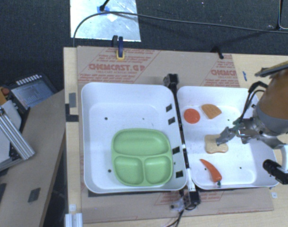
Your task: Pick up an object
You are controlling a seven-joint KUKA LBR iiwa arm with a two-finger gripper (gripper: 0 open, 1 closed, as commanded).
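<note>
The left shallow white bin [94, 126] holds one pale green plastic plate with three compartments [142, 156], lying toward its five o'clock corner. The right shallow white bin [238, 174] holds four food pieces: one round red slice [192, 116] at ten o'clock, one tan wedge [211, 110] just beside it, one beige bone-shaped biscuit [216, 146] near the middle, and one red chili pepper [211, 170] at six o'clock. The grey two-finger gripper [224, 138] sits over the biscuit's upper edge; whether its fingers are spread or closed cannot be told. Both bins rest on brown printed cardboard [148, 63] over dark carpet [30, 27].
</note>
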